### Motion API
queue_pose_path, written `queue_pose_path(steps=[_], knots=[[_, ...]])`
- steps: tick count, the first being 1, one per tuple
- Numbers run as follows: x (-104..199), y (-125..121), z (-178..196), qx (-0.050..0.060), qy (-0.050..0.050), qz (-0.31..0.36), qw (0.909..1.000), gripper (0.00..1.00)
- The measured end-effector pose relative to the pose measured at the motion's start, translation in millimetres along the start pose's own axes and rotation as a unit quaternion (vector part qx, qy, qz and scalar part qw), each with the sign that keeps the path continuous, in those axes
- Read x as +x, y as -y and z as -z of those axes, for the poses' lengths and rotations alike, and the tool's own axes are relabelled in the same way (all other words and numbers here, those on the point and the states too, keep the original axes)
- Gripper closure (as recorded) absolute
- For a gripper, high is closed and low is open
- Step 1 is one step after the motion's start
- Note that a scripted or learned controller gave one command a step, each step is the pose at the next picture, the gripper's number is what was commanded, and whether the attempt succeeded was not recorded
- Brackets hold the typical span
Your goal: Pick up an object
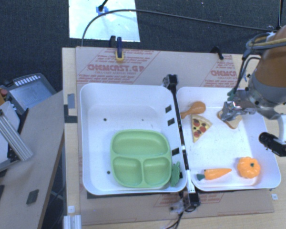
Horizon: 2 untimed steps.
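Two white bins sit side by side on the tabletop [71, 142], on a sheet of printed cardboard [133, 66]. The left bin [93, 104] holds a green divided tray [139, 157] near its front edge; a darker green scrap [176, 174] pokes out at the tray's right corner, too squeezed against the bin wall to identify. The right bin [267, 142] holds toy food: a drumstick [193, 109] near the back left, a pizza slice [200, 127] just in front of it, a carrot [215, 173] lying along the front wall, and an orange pumpkin [248, 167] to the carrot's right, near but apart from it. The arm [276, 66] comes in from the right, its upper part cut off by the frame edge, and its gripper [232, 109] hangs over the back of the right bin. Directly under the gripper lies a tan, bread-like piece [233, 122], mostly covered by the metal parts, so its shape is hard to read. Whether the jaws are spread, pressed together or pinching that piece cannot be told, since the gripper's own body and glare hide the tips; whether they touch the piece is equally unclear. A black fitting [272, 144] juts in at the bin's right rim, partly cut off. Clamps [119, 49] pin the cardboard at the back, and a cable [181, 17] arcs across the dark floor behind. At far left, a grey device [31, 93] and an aluminium rail [9, 130] are partly cropped.
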<state>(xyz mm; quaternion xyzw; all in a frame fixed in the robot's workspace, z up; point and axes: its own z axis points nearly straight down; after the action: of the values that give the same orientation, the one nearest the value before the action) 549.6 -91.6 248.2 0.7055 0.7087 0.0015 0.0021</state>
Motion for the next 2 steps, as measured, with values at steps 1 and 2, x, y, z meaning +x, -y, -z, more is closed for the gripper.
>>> queue_pose_path(steps=[1,2], knots=[[51,-16,-14,0.001,0.0,0.001,1.0,1.0],[103,-40,-6,0.0,-0.001,0.002,1.0,1.0]])
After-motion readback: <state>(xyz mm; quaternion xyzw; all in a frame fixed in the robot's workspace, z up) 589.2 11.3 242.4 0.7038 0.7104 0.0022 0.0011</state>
